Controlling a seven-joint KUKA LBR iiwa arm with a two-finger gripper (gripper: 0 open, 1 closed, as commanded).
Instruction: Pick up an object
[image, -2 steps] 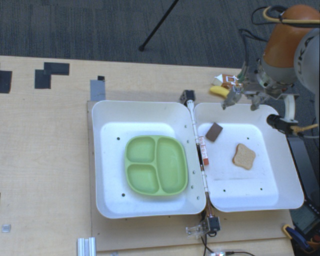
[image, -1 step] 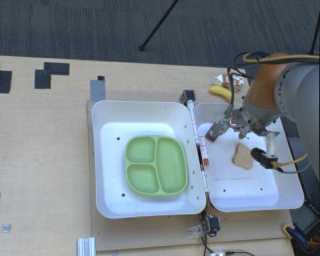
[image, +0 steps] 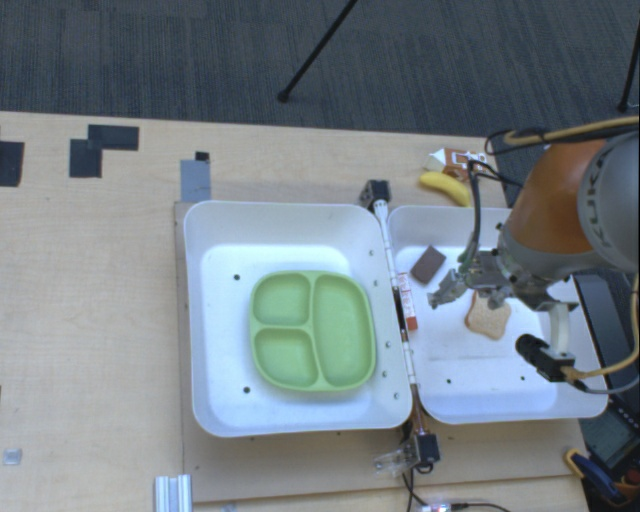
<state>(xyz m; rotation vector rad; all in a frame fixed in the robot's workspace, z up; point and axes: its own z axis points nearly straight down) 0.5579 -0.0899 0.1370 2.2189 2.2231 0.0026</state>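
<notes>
Camera view puts your grey arm with its orange band (image: 560, 200) over the right-hand shallow white bin (image: 450, 395), its hand (image: 478, 282) hanging low between two candidates: a small dark grey-brown rectangular block (image: 428, 264) to its left and a tan, bread-like wedge (image: 488, 319) just below it. You cannot tell from here whether the hand is open or closed, and nothing shows between its tips, so judge this as the approach step, with no pick made yet. Your next move likely calls for centring over one piece, the wedge being nearer, and descending squarely.

Around it, the left white bin (image: 215, 330) carries a pale green three-compartment plastic plate (image: 312, 331). On the light wooden desk (image: 90, 320), a yellow banana (image: 445, 186) lies beyond the bins, and dark carpet (image: 200, 55) covers the floor behind.
</notes>
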